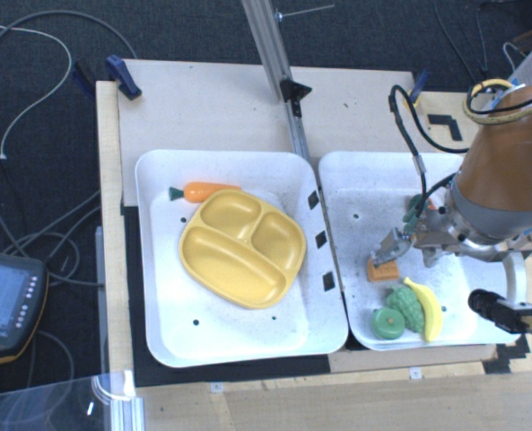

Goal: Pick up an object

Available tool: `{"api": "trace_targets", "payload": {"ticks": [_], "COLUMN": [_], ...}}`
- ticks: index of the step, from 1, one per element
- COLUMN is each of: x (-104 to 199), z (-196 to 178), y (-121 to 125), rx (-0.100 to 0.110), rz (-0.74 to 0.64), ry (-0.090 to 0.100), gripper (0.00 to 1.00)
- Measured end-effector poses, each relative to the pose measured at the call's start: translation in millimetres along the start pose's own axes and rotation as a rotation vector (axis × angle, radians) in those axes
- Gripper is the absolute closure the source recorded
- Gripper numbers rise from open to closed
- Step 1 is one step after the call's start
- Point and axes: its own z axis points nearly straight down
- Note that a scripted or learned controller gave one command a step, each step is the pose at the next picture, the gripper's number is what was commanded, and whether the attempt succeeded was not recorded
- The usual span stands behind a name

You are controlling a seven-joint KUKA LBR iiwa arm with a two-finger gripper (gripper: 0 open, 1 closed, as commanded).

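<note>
Fingers (389, 251) at the tip of the gripper reach down into the right bin, just above a small orange block (383, 271); whether they are spread, pressed together or pinching the block I cannot tell, as the metal parts blur into one another at this slant.

From largest to smallest: the pale worktop (203, 97) fills the middle of the frame and carries two shallow white bins side by side. The left bin (158, 330) holds a yellow divided plate (242, 247) at its centre, and an orange carrot (204, 190) touches the plate's upper-left rim. The grey arm (503, 164) enters from the right edge of the frame, over the right bin (355, 187). In the lower part of that bin lie a yellow banana (427, 306), a knobbly green piece (408, 307) right beside it, and a round green piece (388, 323) at the lower left of the cluster, touching the knobbly one.

As for progress, nothing looks lifted: every object seems to rest on a bin floor. The orange block, near the lower middle of the right bin, appears the likely target. Closing on it, if not already done, and raising it are what is left.
</note>
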Motion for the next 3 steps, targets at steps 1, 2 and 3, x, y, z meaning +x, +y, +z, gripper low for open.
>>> {"api": "trace_targets", "payload": {"ticks": [1,2,3], "x": [-1.3,-0.7,-0.2], "z": [62.5,115.3,101.8], "y": [-5.1,-6.3,-4.2], "rx": [0.002,0.001,-0.007], "rz": [0.001,0.0,0.0], "ry": [0.0,0.001,0.0], "gripper": [0.0,0.0,1.0]}}
